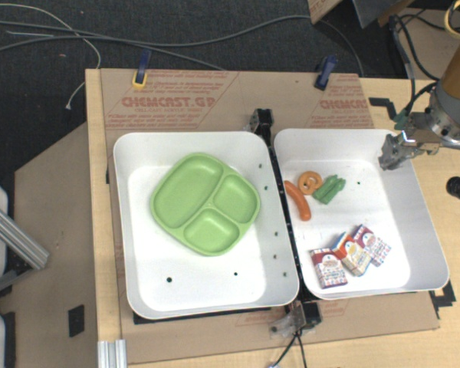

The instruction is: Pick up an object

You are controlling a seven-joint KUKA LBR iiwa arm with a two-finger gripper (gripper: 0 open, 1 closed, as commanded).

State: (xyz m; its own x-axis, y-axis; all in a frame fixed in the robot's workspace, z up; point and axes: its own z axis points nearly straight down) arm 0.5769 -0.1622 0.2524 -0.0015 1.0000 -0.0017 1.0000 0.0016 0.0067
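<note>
Hand hovers over the right bin's far right edge; grip state cannot be told. Candidate objects (orange sausage, green pod, small cartons) lie in that bin.

The jaws hang over the right bin's far right rim. Just below and to their left lies bare white floor, open for a descent. Further left, the orange ring, green piece and sausage crowd together. Well below the jaws, the small cartons lie touching one another.
</note>
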